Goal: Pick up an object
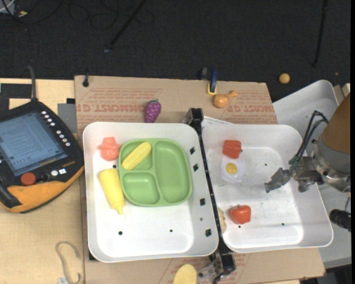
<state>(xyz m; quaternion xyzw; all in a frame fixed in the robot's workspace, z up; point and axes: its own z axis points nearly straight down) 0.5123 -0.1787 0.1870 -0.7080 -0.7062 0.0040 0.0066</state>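
Down at the near edge of the right bin (319, 241) sits a red tomato-looking toy (241, 214), nothing touching it. So the pick hasn't happened yet — I'd call this the approach step, with the claw not yet over a target.

Next back, the gripper (276, 181) hangs over the middle of that bin, reaching in from the right. Its dark fingers (272, 185) point left and a bit down, and nothing sits between them. Whether they're spread or pressed together I honestly can't tell, too dark and small.

Just left of the tips is a fried egg toy (231, 170), and past it a red pepper piece (231, 148) near the far wall. The egg looks like the closest candidate, though it's flat, so I'd guess a tricky pinch. The next move probably means sliding left, dropping down over one toy, then closing. The pepper or tomato look chunkier and easier.

Over in the left bin (142, 241) there's a green divided plate (160, 176) with corn (136, 154) on it, a yellow bottle-ish thing (112, 188) beside it and a pink toy (108, 149) — all well apart from the claw.

Behind the claw, the grey wrist (328, 164) comes in low and roughly level from the right.
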